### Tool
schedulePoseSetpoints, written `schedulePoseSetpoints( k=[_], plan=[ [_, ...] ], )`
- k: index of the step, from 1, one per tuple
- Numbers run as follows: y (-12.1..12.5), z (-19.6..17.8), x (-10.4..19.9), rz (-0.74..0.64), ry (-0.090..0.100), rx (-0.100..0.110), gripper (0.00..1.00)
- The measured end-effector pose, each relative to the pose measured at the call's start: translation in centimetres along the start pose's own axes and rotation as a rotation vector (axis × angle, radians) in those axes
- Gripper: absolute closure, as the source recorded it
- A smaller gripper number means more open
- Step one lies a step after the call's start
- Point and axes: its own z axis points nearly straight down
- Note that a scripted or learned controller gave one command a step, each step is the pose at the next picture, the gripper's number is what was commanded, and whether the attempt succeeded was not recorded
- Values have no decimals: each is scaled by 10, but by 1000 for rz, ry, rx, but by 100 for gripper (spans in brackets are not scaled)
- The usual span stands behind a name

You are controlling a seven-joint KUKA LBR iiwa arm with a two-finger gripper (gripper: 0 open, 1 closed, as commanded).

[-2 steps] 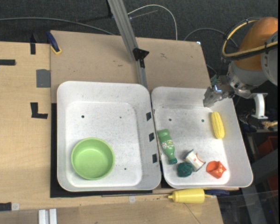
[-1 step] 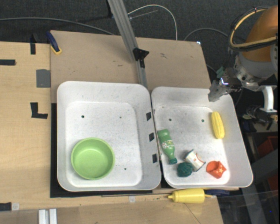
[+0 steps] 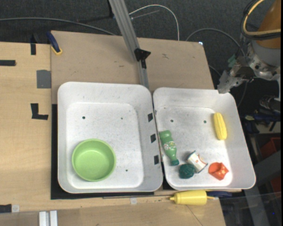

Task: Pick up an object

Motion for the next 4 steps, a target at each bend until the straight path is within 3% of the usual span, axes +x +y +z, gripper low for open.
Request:
schedulePoseSetpoints(
  k=[4],
  plan=[
    [-40, 29, 233, -5, 3, 9, 100]
  ],
)
